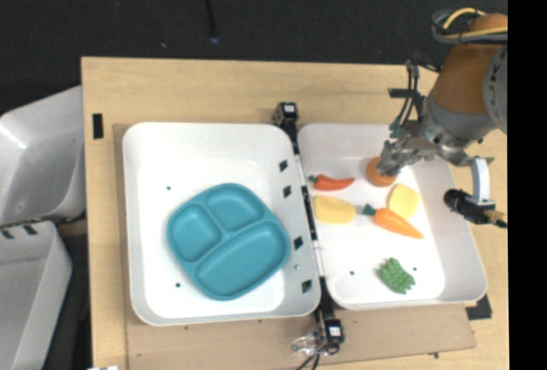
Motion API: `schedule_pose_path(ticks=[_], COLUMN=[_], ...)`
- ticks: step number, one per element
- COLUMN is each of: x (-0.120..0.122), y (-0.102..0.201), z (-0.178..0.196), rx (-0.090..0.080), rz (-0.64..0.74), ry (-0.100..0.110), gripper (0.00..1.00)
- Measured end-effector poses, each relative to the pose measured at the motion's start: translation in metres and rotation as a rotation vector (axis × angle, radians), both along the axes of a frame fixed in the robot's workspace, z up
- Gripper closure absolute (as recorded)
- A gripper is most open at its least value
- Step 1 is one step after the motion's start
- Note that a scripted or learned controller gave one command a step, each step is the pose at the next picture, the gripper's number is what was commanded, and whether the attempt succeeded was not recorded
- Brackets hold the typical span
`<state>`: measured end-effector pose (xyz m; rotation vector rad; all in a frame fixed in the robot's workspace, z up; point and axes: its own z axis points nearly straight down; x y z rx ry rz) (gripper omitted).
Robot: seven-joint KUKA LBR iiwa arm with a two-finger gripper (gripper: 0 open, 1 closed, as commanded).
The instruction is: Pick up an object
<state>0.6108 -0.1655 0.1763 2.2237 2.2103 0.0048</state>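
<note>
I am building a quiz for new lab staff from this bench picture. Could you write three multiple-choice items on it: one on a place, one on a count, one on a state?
1. Where does the blue divided plate lie?
A. in the left bin
B. in the right bin
C. on the bare bench

2. How many compartments does the plate have?
A. two
B. three
C. five

3. How does the hand stand to the round orange object?
A. far off, over the left bin
B. right over it, low in the right bin
C. over the green toy

Answers: 1 A, the plate sits within the left bin's walls. 2 B, three hollows show. 3 B, the hand covers part of the orange object.
</note>
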Motion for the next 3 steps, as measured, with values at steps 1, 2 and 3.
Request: schedule_pose_path(ticks=[1, 2, 3], x=[0.0, 0.001, -0.023], y=[0.005, 0.003, 0.045], z=[0.063, 0.117, 0.11], rx=[0.0, 0.0, 0.002], rz=[0.009, 0.009, 0.01], ry=[-0.001, 0.0, 0.006], gripper=[1.0, 1.0, 1.0])
